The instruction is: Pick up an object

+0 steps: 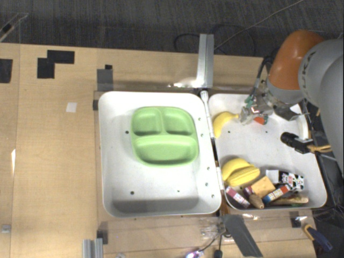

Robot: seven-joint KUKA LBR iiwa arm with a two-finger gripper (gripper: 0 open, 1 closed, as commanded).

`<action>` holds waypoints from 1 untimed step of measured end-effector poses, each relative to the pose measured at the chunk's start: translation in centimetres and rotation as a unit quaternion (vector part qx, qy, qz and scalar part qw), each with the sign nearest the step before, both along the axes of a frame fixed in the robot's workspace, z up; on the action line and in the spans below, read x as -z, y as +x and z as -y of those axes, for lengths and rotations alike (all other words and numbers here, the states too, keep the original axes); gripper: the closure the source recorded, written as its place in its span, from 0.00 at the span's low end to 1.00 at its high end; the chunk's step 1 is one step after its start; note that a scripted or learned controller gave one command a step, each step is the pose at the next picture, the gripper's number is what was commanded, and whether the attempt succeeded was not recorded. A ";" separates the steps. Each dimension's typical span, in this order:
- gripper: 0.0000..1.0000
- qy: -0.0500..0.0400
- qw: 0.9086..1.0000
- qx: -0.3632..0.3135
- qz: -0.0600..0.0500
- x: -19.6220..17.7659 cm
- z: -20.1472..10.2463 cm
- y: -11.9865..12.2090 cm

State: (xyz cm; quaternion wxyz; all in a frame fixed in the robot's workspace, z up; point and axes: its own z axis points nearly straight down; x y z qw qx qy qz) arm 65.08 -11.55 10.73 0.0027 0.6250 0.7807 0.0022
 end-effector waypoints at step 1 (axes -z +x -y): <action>1.00 0.000 0.994 0.111 0.001 -0.6 3.4 2.0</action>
